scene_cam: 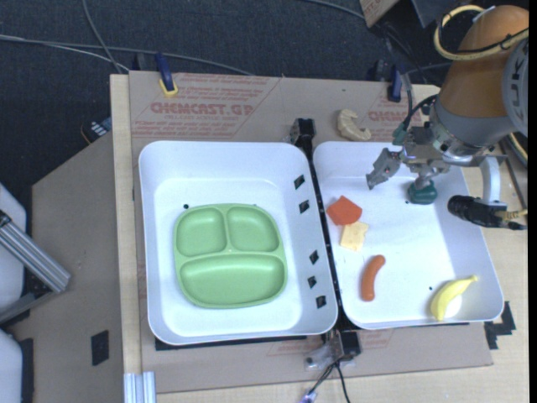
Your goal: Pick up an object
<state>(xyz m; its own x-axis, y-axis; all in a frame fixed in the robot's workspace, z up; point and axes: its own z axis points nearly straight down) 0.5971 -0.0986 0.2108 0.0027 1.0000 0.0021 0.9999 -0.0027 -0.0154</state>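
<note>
My gripper hangs over the far part of the right bin, its fingers spread open with nothing between them. A small teal object lies on the bin floor right at the tip of the right finger. Nearer the bin's left side sit a red-orange block and a pale yellow wedge touching it. An orange-red sausage lies toward the front, and a yellow banana rests in the front right corner.
The left bin holds a green divided plate. A beige object lies on the bench behind the right bin. A dark ridge with black clips separates the two bins.
</note>
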